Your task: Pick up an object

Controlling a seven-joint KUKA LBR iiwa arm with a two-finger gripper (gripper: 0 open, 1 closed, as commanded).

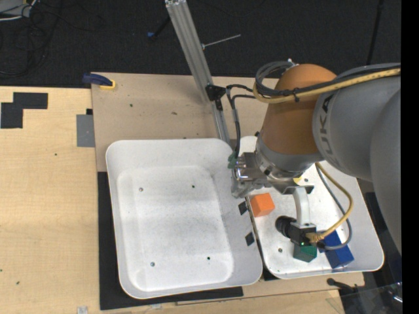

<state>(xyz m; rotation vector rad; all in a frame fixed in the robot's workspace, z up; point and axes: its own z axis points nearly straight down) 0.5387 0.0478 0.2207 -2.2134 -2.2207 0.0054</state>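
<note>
Upper left of frame: small blue clamp (pixel 98 80) lying at the edge of the wooden worktop (pixel 157 103). Left-centre: left bin (pixel 112 159), white, floor smudged grey with a few dark specks. Top centre: aluminium rail (pixel 188 44) slanting down to the gap between the bins. Right of centre: arm (pixel 366 123) reaches in from the right edge, its orange band above the wrist; end effector (pixel 243 175) sits low over the near-left corner of the right bin (pixel 361 235), close to the shared rims. Whether it is released or clenched: cannot tell, wrist blocks the view. Orange block (pixel 262 205) lies in the right bin just below and right of the end effector; contact between the two cannot be judged. Lower right: green block (pixel 304 253) and blue block (pixel 338 252) close together near the bin's front rim.
</note>
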